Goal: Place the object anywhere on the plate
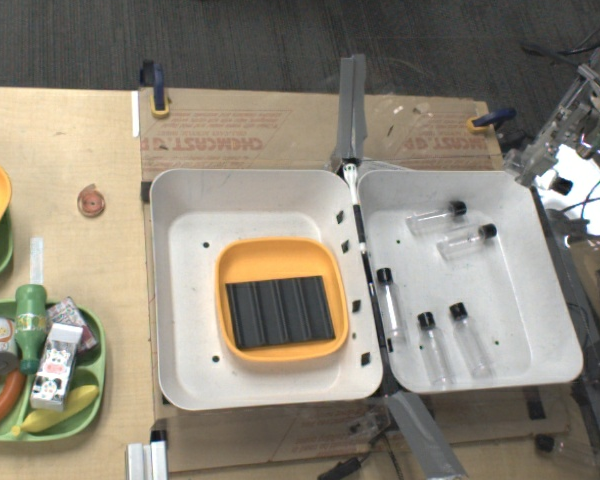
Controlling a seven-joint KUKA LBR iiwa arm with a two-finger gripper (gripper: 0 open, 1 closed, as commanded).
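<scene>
Where the object lies: the dark grey ribbed rectangular slab [280,311] rests flat on the orange square plate with rounded corners [280,254], roughly centred, with the plate's rim showing on all four sides.
Slab, long axis: it runs left to right across the view, with the right end sitting a touch farther back than the left.
Slab, ribs: they are parallel ridges that cross the short way, from the far edge to the near edge.
Plate, position: it sits in the middle of the floor of the left shallow white bin [180,298], clear of every bin wall.
Right shallow white bin [550,358]: it stands beside the left one, and the two rims meet at a central seam.
Clear glass vials with black caps, count: five, all lying on their sides in the right bin.
Vial, far pair: one [435,218] and a second [467,240] lie slanted and near each other, caps toward the right.
Vial, seam [387,303]: it lies along the bin's left wall, cap toward the far side.
Vial, near pair: one [432,346] and another [472,340] lie side by side but apart, caps toward the far side.
Gripper [565,163]: it is at the right edge of the view, past the far right corner of the right bin and well apart from the slab and plate. It is blurred and bright, so whether it is open or closed is not discernible, and nothing is seen in it.
Brown cardboard sheet with red print [240,133]: it lies under both bins.
Green divided tray of toy food [90,393]: it stands on the tan tabletop [60,138], left of the bins.
</scene>
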